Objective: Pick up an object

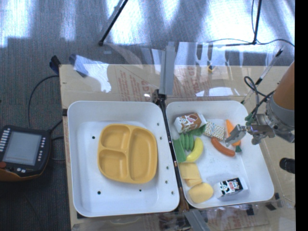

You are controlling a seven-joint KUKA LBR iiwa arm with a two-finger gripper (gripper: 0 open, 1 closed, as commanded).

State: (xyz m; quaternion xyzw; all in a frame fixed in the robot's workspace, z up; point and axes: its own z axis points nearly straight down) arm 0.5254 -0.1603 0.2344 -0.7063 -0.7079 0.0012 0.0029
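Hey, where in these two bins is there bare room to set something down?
Left bin: the white floor around the yellow tray. Right bin: the patch between sausage, milk carton and right wall. Its left side is crowded: banana, cheese, snack box.

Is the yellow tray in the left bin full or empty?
Empty. The yellow tray lies flat in the left bin, and all three compartments show bare yellow plastic.

Grey carpet floor (43,57) well up-left of the pincer (243,134), striped with pale window light. Tripod legs (115,16) far above-left, another stand (258,13) straight above. Clear plastic sheet (192,61) over brown bench top (125,81), above-left. Teach pendant (21,150) on floor, far left, cable (41,93) looping up.
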